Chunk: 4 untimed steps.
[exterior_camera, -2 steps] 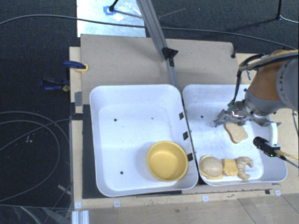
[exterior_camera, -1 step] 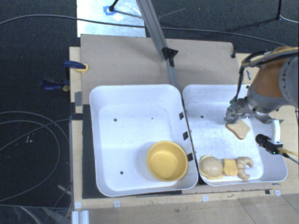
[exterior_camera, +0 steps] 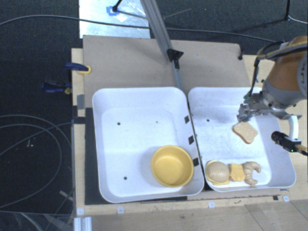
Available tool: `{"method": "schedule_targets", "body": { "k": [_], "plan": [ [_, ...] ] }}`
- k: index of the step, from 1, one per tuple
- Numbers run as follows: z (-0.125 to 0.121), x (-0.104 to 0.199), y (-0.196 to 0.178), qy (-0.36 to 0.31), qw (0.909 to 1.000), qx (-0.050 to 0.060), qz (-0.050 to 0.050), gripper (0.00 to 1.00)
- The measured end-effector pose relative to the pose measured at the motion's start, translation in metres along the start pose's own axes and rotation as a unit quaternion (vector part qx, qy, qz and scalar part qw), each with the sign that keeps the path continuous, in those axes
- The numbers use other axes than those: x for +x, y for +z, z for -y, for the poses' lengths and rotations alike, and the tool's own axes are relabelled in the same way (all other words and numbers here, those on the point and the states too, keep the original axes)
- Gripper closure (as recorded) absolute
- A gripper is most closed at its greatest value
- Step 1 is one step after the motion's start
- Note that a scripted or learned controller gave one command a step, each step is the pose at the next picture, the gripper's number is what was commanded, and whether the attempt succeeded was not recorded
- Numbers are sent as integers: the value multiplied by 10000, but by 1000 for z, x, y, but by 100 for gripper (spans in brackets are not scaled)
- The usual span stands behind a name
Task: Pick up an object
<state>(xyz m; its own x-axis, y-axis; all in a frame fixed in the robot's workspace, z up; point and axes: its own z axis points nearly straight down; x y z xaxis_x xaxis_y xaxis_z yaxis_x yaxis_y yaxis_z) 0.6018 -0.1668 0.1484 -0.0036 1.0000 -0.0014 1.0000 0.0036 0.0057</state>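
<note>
My gripper (exterior_camera: 244,117) is over the right bin (exterior_camera: 211,109), near its right side. A tan slice of toy bread (exterior_camera: 246,132) hangs tilted from the fingertips, its upper edge pinched between them. Along the right bin's front wall lie a round pale bun (exterior_camera: 217,172), a flat yellow piece (exterior_camera: 236,172) and a beige curled pastry (exterior_camera: 251,172), all well clear of the gripper. A yellow bowl (exterior_camera: 172,165) stands upright in the left bin (exterior_camera: 120,129), near its front right corner.
The two bins meet at a divider with black clips (exterior_camera: 190,139). A grey pole (exterior_camera: 159,23) slants in over the bench from the back. A black cable end (exterior_camera: 284,141) juts out beside the arm at the right bin's right wall.
</note>
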Motion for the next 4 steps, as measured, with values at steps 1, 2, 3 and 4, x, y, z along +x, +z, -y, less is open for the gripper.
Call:
{"method": "schedule_targets", "body": {
  "k": [1,2,3,4],
  "plan": [
    [2,-3,-63,-4,10000,-7,3,100],
    [3,-6,-108,-9,10000,-7,3,100],
    [2,-6,-149,-14,10000,-2,1,100],
    [4,41,-142,-29,10000,21,-11,100]
  ]
}}
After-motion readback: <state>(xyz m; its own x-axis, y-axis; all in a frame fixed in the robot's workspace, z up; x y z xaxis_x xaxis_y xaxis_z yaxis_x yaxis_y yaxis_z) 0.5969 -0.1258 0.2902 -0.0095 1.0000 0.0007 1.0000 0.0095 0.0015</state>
